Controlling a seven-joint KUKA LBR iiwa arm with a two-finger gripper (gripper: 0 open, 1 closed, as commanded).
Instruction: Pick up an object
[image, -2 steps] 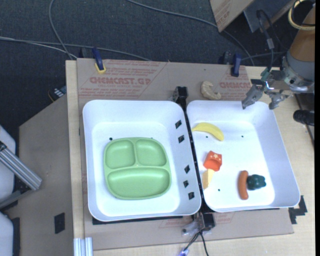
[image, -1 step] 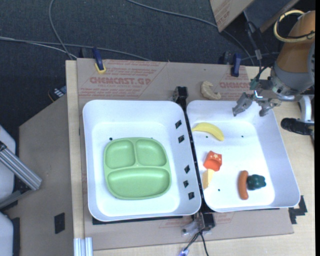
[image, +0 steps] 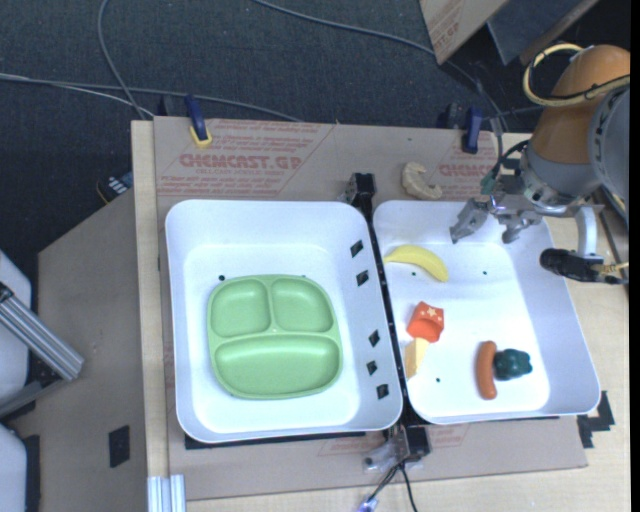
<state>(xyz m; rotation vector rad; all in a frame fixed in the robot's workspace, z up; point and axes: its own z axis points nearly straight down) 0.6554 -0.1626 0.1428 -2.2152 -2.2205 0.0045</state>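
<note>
Hovering with its two fingers splayed and empty at the far edge of the right white bin, the gripper has the curved yellow plastic banana nearest, probably just below-left of the fingertips, long axis running left-right.

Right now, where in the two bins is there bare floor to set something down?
Right bin: bare between banana and sausage, along its right wall. Crowded near the red piece by the divider. Left bin: the green tray leaves margins.
</note>
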